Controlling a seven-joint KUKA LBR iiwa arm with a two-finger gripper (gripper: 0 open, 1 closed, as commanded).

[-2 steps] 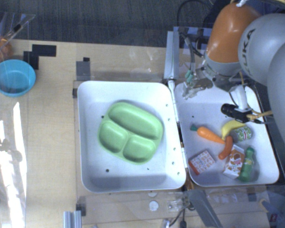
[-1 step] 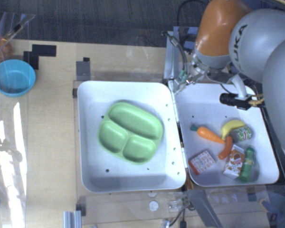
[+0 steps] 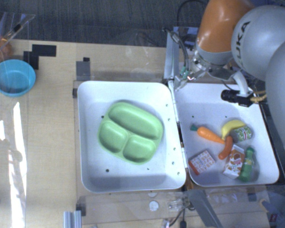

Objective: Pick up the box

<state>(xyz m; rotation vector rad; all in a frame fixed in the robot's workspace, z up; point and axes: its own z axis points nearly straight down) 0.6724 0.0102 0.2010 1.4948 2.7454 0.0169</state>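
Note:
A small red and white box [image 3: 202, 162] lies flat near the front left of the right bin [image 3: 204, 106]. A second, taller white and red carton [image 3: 234, 161] lies to its right, against a green bottle [image 3: 247, 164]. My gripper [image 3: 182, 76] hangs at the far left corner of the right bin, above the rim between the two bins and well away from both boxes. The orange band and grey wrist [image 3: 218, 27] stand above it and hide much of it.
An orange carrot [image 3: 209, 134], a red sausage-shaped item [image 3: 226, 147], a yellow banana [image 3: 232, 125] and a small greenish can [image 3: 242, 133] lie behind the boxes. The left bin [image 3: 92, 170] holds a green divided plate [image 3: 130, 132]. A blue bowl [image 3: 13, 77] sits far left.

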